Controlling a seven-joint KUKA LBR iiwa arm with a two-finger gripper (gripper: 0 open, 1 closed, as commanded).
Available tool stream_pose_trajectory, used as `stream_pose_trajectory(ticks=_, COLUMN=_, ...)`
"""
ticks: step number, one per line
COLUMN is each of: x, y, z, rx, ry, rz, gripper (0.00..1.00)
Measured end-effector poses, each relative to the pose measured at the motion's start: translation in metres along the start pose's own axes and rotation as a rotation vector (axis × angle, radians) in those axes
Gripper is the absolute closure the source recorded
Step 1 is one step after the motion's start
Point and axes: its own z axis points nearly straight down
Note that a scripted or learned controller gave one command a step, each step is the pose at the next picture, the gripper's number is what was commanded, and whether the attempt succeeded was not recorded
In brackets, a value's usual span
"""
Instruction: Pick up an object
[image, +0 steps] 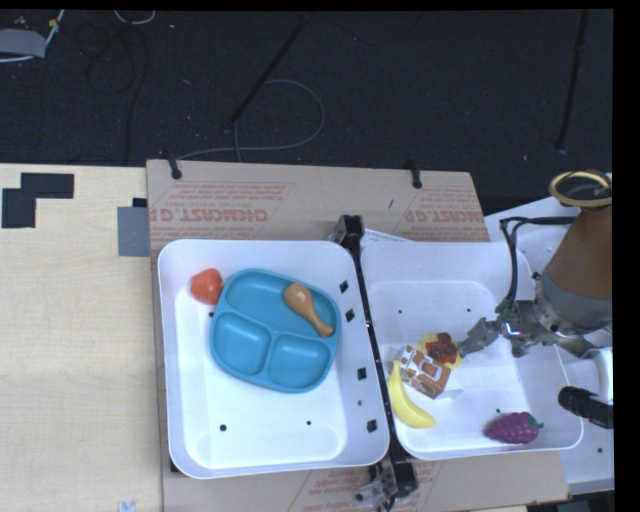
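Note:
In the right bin a yellow banana lies near the front, and a brown and white waffle-like toy with a red top rests against it. A purple grape bunch sits in the front right corner. My gripper reaches in low from the right, with its tip just right of the waffle toy's red top. Whether it touches the toy cannot be made out, and nothing is seen held.
The left bin holds a blue divided plate with a brown drumstick on it, and a red tomato beside the plate. A black divider separates the bins. The arm's orange band stands over the right bin's right wall.

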Motion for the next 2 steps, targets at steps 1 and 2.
stream_pose_trajectory(ticks=1, x=-0.0002, y=0.003, z=0.0597, rx=-0.004, ry=0.0, rz=0.002, gripper=0.0)
stream_pose_trajectory(ticks=2, x=-0.0011, y=0.0034, z=0.0581, rx=-0.006, ry=-0.001, rz=0.005, gripper=0.0)
